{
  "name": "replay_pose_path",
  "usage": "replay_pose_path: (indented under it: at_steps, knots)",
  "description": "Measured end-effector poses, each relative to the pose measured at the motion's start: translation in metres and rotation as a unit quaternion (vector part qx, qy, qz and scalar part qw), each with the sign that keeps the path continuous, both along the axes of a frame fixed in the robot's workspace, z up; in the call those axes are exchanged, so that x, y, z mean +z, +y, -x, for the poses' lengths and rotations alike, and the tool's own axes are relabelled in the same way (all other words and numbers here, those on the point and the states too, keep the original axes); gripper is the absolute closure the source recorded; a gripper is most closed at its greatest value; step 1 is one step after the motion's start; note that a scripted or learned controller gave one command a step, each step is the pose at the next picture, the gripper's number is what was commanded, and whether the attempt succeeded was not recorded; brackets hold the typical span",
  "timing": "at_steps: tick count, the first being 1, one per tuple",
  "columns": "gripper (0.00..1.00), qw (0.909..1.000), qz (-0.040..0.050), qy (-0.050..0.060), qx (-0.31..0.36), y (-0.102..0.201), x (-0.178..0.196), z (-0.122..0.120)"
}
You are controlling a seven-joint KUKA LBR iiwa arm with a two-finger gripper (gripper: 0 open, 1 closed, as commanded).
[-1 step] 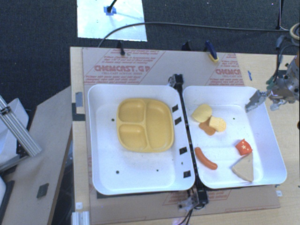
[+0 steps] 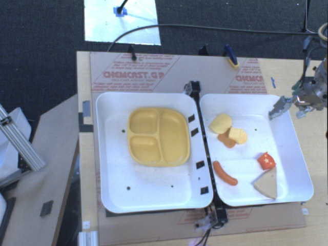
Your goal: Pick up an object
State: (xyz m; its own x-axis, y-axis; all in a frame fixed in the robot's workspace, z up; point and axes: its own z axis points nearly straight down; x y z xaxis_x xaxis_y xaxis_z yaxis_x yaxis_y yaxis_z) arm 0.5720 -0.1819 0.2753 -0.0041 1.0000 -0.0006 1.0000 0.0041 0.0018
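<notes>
The right bin (image 2: 302, 163) holds several toy food pieces: a yellow lump (image 2: 221, 122), a smaller yellow piece (image 2: 238, 135) lying on an orange piece (image 2: 225, 140), an orange sausage (image 2: 225, 173), a red piece (image 2: 266, 161) and a beige wedge (image 2: 266, 184). My gripper (image 2: 288, 110) hangs over the bin's far right corner, well apart from all the pieces. It is open with nothing between its fingers (image 2: 278, 108).
The left bin (image 2: 110, 152) holds a yellow divided plate (image 2: 158, 136). A black hinge strip (image 2: 201, 142) runs between the bins. Clamps (image 2: 231, 56) and a cable (image 2: 154, 29) lie at the bench's far edge.
</notes>
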Motion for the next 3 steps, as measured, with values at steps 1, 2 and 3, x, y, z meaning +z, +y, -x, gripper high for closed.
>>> replay_pose_path:
  at_steps: [1,2,3]
  knots:
    - [0.0,1.0,-0.0005,0.002,-0.001,-0.004,-0.062,-0.002]
    - [0.0,1.0,-0.0003,0.001,-0.001,-0.01,-0.121,-0.003]
    - [0.0,1.0,-0.0006,0.002,-0.001,-0.005,-0.165,0.001]
